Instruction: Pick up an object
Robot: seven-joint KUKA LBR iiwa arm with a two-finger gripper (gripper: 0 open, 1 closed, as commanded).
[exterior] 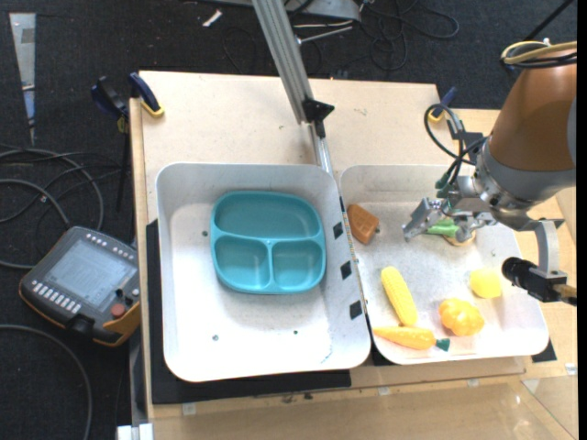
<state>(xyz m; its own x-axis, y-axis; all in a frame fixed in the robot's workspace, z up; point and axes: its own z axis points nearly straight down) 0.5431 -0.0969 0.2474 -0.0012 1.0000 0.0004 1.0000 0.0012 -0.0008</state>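
The desk (229, 117) is a pale wooden board occupying the centre of the frame and carrying two shallow white bins side by side. The left bin (183, 319) holds a teal compartment tray (269, 242) with one long section above two smaller ones; the tray lies flat in the upper middle of that bin. The right bin (385, 183) holds the loose items. A brown bread-like piece (362, 223) lies at the bin's upper left, close to the divider between the bins. A yellow corn cob (398, 295) lies at a slant in the lower middle, with an orange carrot (404, 337) just below it near the front rim. An orange-yellow bell pepper (460, 316) sits to the right of the carrot, and a small yellow lemon (486, 284) sits just above and right of the pepper. The arm (537, 145) enters from the right edge of the frame, and the pincer (433, 220) is low over the upper middle of the right bin, pointing left. A green object (447, 230) lies directly against the pincer body; whether the fingers are spread or closed cannot be told, and no item is visibly between them. A handheld control pendant (78, 285) rests on the floor at the lower left of the frame. No legible writing or brand marking is visible anywhere.
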